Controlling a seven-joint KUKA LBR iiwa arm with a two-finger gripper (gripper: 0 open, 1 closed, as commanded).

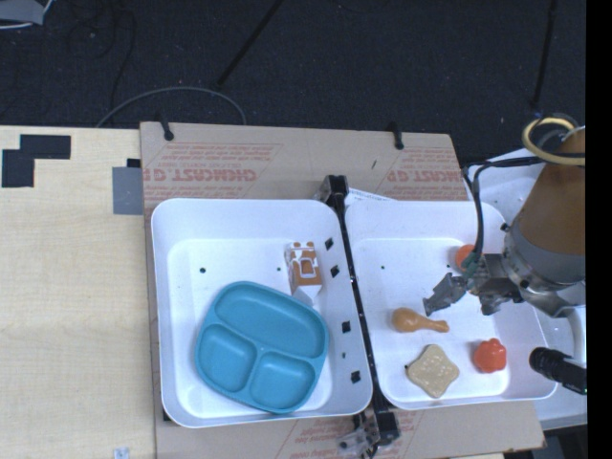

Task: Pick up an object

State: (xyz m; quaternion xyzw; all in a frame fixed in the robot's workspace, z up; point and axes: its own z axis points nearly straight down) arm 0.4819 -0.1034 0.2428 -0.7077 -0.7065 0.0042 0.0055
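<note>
The tool [457, 292] hangs low over the right bin [402, 256], its dark fingers pointing toward the view's left. Whether they stand spread or closed I cannot tell, since they blur into one dark mass; nothing shows between them, so the tool has hold of nothing that I can see.

The nearest thing is the tan drumstick-shaped toy [418, 322], lying on the bin floor just below and to the left of the fingertips in the view, near but apart. Its long axis runs roughly across the view, the rounded end toward the divider between the bins and the thin end toward the arm. I judge this the likeliest target; a grasp would want the fingers closing across its narrow width, and the short move is down and slightly leftward.

Farther out in the same bin lie a tan toast-like piece [432, 370] below the drumstick, a red pepper-like toy [490, 355] to the right, and a small orange thing [465, 253] half hidden behind the tool.

The left bin [182, 247] holds a blue divided plate [260, 346] and a small orange-and-white toy [304, 265], both well apart from the tool.
</note>
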